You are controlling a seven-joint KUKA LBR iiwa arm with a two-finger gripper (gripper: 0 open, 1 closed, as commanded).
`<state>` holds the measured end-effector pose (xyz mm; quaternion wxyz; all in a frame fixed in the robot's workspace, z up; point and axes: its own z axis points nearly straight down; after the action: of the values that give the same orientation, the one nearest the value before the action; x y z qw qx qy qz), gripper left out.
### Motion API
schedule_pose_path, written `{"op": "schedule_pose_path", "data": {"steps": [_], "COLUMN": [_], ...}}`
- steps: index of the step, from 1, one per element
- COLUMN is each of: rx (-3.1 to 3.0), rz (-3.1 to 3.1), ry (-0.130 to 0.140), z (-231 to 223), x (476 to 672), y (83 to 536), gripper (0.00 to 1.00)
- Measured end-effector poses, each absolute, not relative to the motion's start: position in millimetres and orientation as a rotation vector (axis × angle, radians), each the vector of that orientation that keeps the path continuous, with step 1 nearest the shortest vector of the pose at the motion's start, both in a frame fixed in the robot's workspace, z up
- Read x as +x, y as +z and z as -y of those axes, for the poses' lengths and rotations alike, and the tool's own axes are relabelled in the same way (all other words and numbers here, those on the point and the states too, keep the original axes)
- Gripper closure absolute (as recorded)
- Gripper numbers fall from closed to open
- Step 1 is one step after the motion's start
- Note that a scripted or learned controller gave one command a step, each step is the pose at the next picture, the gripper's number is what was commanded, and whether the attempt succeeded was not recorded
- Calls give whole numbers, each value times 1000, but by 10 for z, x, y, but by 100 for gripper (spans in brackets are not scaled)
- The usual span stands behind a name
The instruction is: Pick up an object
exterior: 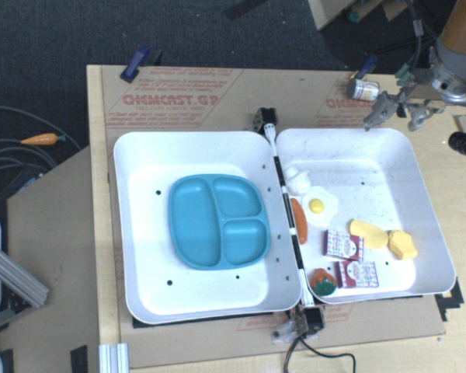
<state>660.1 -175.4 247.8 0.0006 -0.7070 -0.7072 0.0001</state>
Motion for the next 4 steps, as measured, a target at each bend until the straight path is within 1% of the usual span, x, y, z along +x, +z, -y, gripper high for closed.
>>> {"op": "schedule_pose_path", "data": {"steps": [1,2,3,4], "rx": [-2221,-2222,-2222,-2224], "rz": [2220,2225,2225,2228], "ry": [2,0,1,0], "z": [1972,1969,1968,1969], "x": [6658,6673,6672,6680], "y": [848,967,965,1072], "gripper": [0,100,0,100]}}
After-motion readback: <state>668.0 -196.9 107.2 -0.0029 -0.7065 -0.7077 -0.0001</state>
